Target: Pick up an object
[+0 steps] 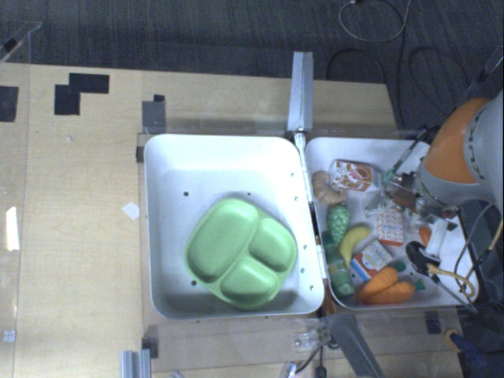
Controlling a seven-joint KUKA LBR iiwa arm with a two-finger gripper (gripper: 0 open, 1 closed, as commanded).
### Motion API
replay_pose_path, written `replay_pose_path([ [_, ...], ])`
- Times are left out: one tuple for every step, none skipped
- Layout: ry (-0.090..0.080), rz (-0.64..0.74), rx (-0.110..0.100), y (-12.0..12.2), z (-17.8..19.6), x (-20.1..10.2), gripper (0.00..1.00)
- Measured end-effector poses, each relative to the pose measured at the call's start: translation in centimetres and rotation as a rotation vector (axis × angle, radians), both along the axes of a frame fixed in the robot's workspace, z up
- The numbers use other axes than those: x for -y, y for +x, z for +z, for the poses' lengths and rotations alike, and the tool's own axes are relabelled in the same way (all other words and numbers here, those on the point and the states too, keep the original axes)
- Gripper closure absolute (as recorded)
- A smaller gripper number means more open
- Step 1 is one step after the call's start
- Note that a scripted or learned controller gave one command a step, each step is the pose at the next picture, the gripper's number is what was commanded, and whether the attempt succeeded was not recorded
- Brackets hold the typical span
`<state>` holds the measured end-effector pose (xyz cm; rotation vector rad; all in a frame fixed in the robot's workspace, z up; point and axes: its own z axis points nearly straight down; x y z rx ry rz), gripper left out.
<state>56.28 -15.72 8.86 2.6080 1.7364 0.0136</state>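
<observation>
Clutter fills the right bin point(315, 150) near the table's right edge: we see a banana point(353, 241), two carrots point(384, 287), a green grape bunch point(338, 221) and a snack packet point(351, 176). The tool point(403, 186) hangs over it; we cannot tell its state. A green divided plate point(240, 252) lies in the left bin point(169, 172).

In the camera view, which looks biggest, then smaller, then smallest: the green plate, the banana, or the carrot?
1. Green plate, in the left bin: biggest by far.
2. Carrot and banana, both in the right bin: they look about alike, and each is partly hidden by its neighbours, so I won't rank them.
</observation>
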Motion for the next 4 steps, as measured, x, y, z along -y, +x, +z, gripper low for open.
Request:
replay_pose_path([
  [0.000,0.049,-0.001,2.5,0.0,-2.0,0.00],
  [0.001,0.059,0.005,2.8,1.2,-2.3,1.00],
  [0.001,0.084,-0.005,2.9,12.5,-6.2,1.00],
  [0.000,0.092,-0.002,3.0,13.6,-6.4,1.00],
])
